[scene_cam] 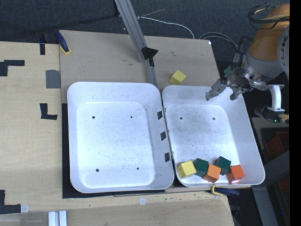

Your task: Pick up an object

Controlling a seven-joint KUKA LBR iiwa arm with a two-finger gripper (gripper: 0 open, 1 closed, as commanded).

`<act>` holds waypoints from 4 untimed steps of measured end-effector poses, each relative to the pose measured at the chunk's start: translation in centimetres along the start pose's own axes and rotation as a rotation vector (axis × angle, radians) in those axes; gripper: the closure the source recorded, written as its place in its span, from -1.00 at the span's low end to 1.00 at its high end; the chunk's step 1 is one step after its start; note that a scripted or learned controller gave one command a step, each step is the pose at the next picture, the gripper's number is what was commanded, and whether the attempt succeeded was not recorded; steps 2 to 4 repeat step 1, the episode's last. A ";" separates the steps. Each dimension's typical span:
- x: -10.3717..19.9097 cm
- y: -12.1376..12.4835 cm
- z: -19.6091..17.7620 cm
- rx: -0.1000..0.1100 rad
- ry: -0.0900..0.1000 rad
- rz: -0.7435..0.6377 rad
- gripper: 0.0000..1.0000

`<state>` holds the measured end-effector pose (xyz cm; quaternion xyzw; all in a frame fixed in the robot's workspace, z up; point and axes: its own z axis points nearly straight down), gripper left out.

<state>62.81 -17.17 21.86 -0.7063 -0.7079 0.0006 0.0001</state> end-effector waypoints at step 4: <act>1.1 3.4 -4.0 -0.006 0.000 -0.002 -1.00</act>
